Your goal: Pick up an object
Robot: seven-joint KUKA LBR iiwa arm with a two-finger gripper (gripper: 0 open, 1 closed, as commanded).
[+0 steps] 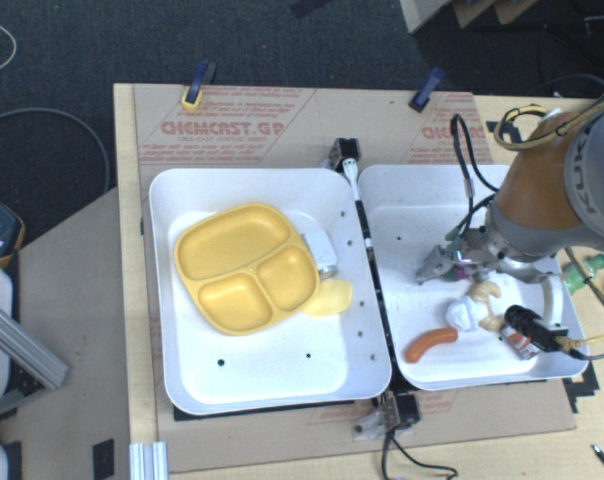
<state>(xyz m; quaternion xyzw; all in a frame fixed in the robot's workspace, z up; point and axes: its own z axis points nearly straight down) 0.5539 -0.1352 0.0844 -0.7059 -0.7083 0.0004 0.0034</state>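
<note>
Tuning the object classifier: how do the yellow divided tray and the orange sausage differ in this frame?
The yellow divided tray lies in the left bin; the orange sausage lies in the right bin, nearer the gripper. The tray is far larger, broad with three compartments; the sausage is a small curved rod. Both lie flat, ungrasped.

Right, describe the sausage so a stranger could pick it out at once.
Start at the right bin, the one the arm reaches into. Go to its near edge, where the sausage lies on the floor left of a white lump. It is the only long, orange-red, slightly curved thing there.
</note>
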